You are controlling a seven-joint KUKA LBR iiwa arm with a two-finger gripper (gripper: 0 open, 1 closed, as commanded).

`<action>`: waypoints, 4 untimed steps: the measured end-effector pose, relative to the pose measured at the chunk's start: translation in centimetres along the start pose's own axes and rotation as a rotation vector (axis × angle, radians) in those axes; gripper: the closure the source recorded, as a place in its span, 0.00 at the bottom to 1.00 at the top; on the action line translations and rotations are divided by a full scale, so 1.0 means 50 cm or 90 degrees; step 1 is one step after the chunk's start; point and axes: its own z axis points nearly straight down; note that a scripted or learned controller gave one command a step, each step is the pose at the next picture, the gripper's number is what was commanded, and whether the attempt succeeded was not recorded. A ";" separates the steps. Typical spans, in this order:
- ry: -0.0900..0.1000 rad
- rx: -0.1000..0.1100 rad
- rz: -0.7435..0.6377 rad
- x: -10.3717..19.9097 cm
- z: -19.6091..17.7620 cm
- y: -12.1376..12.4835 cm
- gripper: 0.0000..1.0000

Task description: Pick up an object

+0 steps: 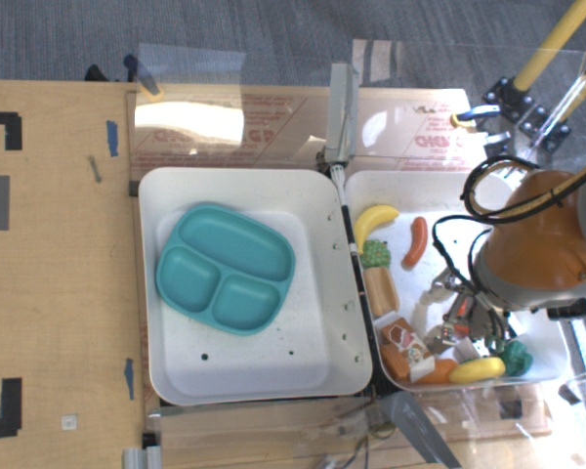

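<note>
The right bin (pixel 439 189) holds several toy foods. A yellow banana (pixel 374 221) and a red sausage (pixel 415 242) lie at its far left. Below them are a green broccoli piece (pixel 375 253), a tan bread stick (pixel 381 289) and a brown packet (pixel 398 338). An orange piece (pixel 415 367), a yellow piece (pixel 477 368) and a green piece (pixel 516 360) line the near wall. My gripper (pixel 459 319) is low in this bin, just above the yellow piece and right of the brown packet. The wrist hides what lies under it.
The left bin (pixel 176 360) carries a teal divided plate (pixel 225 269). A metal divider (pixel 340 125) stands behind the seam between the bins. Black cables (pixel 488 184) loop over the right bin's far right. A brown board (pixel 54 262) covers the bench at left.
</note>
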 end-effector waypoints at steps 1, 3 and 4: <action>0.010 0.000 -0.053 -0.192 0.011 0.089 0.00; 0.012 0.000 -0.025 -0.163 -0.033 0.073 0.00; 0.015 0.000 -0.086 -0.310 0.017 0.129 0.00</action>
